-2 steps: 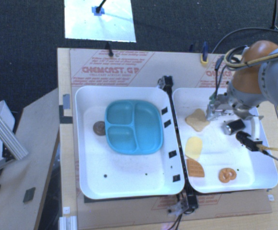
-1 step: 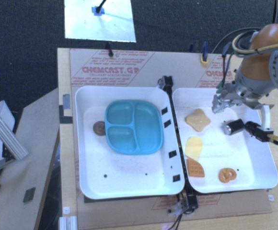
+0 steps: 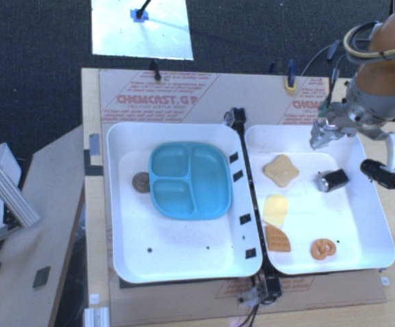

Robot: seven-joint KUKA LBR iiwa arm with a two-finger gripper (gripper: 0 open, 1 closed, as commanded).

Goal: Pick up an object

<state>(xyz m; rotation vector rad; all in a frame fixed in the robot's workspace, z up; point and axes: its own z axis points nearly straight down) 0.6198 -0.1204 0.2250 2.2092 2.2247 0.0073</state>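
- The arm (image 3: 381, 60) comes in from the upper right of the frame, its orange band high at the right edge and grey wrist below it.
- The gripper (image 3: 322, 136) hangs over the upper right corner of the right bin (image 3: 381, 240), near the bin's back wall; how far it is open cannot be told from this angle, and nothing is seen between its fingers.
- A black cylinder (image 3: 332, 180) lies on the right bin's floor just below and slightly right of the gripper, apart from it. Its long axis runs nearly across the frame, tilted a little, with the right end higher and a pale end face turned toward the left.
- A tan, lobed biscuit (image 3: 280, 170) lies left of the cylinder, near the divider between the bins.
- Below it lies a pale yellow piece (image 3: 275, 210), and just under that, touching or nearly so, an orange waffle-textured piece (image 3: 277, 240).
- An orange pretzel (image 3: 323, 249) sits in the lower right part of the right bin, well apart from the cylinder.
- The left bin (image 3: 126, 251) holds a blue divided plate (image 3: 188, 180) in its middle, with a small brown round disc (image 3: 141, 182) touching the plate's left edge.
- Both bins rest on the surface (image 3: 184, 97), on a board printed with red lettering.
- A black rod-like part (image 3: 381, 173) sticks in over the right bin's right rim.
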